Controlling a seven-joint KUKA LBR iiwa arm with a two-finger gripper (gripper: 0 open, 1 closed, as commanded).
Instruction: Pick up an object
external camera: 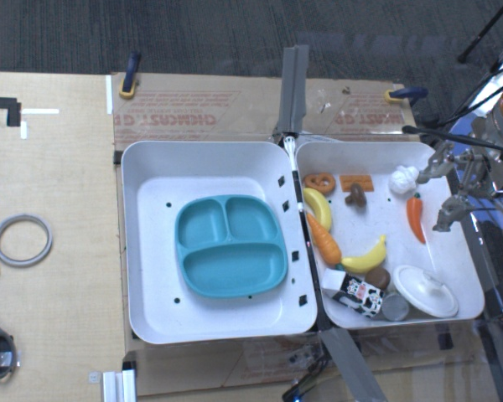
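Mirrored red print, unreadable, runs across the cardboard [201, 114] at upper centre, while the gripper [449, 193], fingers spread and holding nothing, hangs over the right bin [472, 268] beside the carrot [415, 219].

The gripper [449, 193] is grey metal with thin, angular fingers. Dark cables run along it. An orange patch shows above.

A teal divided plate [231, 245] is lying in the white left bin [142, 249]. The white right bin [453, 249] is showing two orange carrots [415, 219], yellow bananas [366, 255], a brown pretzel [319, 181], a white lid [425, 290] and a black-and-white spotted carton [360, 293].
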